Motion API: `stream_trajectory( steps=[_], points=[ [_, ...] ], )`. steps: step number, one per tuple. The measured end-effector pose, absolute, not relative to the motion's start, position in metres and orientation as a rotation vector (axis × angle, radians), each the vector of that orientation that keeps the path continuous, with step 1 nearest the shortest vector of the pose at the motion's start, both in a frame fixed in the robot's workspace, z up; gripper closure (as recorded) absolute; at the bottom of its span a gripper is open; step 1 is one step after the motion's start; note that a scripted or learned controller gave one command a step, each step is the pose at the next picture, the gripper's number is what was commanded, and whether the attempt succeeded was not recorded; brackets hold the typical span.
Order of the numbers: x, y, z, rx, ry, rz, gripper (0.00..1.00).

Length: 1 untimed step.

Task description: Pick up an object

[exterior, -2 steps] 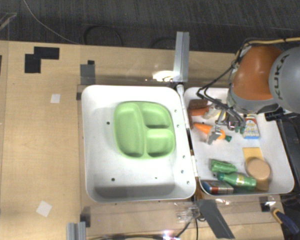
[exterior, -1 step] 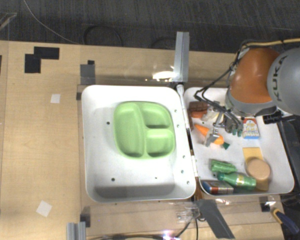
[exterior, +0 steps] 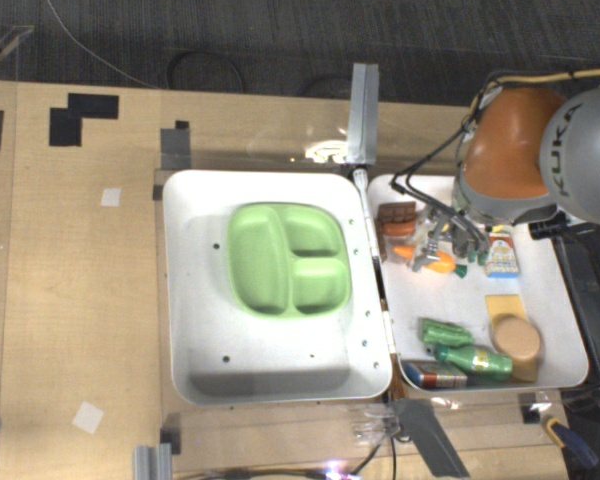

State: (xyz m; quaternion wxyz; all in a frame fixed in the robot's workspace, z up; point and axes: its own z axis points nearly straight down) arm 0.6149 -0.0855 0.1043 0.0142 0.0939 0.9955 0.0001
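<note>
My gripper [exterior: 448, 240] hangs low over the back of the right bin [exterior: 565, 318], under the arm's orange band [exterior: 510, 153]. Right below it, partly hidden, lies a small orange object [exterior: 432, 262]. A brown layered item [exterior: 398, 218] sits just to its left, by the bin's back left corner. To the gripper's right stands a small white carton with a red top [exterior: 500, 252]. Nearer the front are a yellow block [exterior: 503, 306], a tan round lid [exterior: 519, 340], two green bottles [exterior: 472, 360] and a dark can [exterior: 435, 376].
The left bin [exterior: 195, 298] holds a green divided plate [exterior: 285, 258]. A metal post [exterior: 363, 113] rises behind the seam between the bins. Black cables [exterior: 425, 173] loop from the wrist over the right bin's back edge.
</note>
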Motion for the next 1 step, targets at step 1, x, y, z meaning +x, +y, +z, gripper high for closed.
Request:
stream_trajectory(
  steps=[1],
  points=[
    [0.6352,-0.0205,0.1923,0.318,3.105,0.007,1.0]
  ],
)
